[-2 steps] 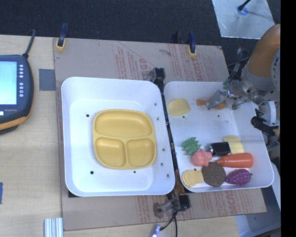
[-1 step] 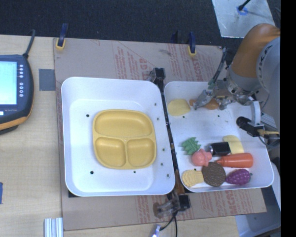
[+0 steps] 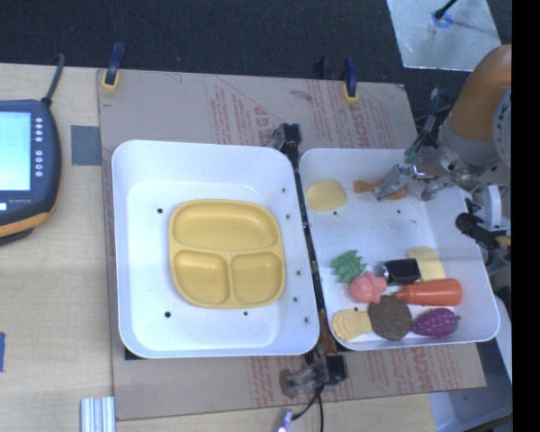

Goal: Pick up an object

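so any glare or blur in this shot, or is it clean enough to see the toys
Camera view: even, soft light, with only faint shadows under the yellow tray. The white bins look bright but not blown out. The toys read clearly. The claw is small and slightly soft, and the screen at left is washed out.

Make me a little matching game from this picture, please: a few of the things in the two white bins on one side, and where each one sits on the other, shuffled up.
Things:
1. yellow plastic divided tray
2. pale yellow round toy piece
3. purple toy grape bunch
4. green leafy toy piece

Places:
A. front right corner of the right white bin
B. middle of the left white bin
C. back left part of the right bin
D. left part of the right bin, just behind the pink toy piece

Pairs: 1-B, 2-C, 3-A, 4-D
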Robot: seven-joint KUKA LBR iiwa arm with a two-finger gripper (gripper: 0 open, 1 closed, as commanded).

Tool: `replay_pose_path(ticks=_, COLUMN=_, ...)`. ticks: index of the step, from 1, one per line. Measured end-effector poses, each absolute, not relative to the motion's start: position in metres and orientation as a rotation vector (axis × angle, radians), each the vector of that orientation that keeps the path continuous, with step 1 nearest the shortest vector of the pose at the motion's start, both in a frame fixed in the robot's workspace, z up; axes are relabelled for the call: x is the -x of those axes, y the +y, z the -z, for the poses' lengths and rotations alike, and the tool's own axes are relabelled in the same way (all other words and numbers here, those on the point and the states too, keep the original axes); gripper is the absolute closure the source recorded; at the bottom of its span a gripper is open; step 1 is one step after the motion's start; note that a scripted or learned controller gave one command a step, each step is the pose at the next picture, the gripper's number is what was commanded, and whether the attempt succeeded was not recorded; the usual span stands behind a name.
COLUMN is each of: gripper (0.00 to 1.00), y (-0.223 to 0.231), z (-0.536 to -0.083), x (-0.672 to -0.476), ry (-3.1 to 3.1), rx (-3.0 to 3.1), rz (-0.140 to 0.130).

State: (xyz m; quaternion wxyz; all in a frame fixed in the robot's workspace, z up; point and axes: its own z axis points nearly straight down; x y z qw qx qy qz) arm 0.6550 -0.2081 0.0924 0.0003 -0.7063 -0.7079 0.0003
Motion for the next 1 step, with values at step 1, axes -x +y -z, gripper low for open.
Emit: replay_pose_path(ticks=1, gripper=1.0, y=-0.2085, z=-0.1029, x=-0.6547, ry=-2.224, rx=2.213, rz=-0.005)
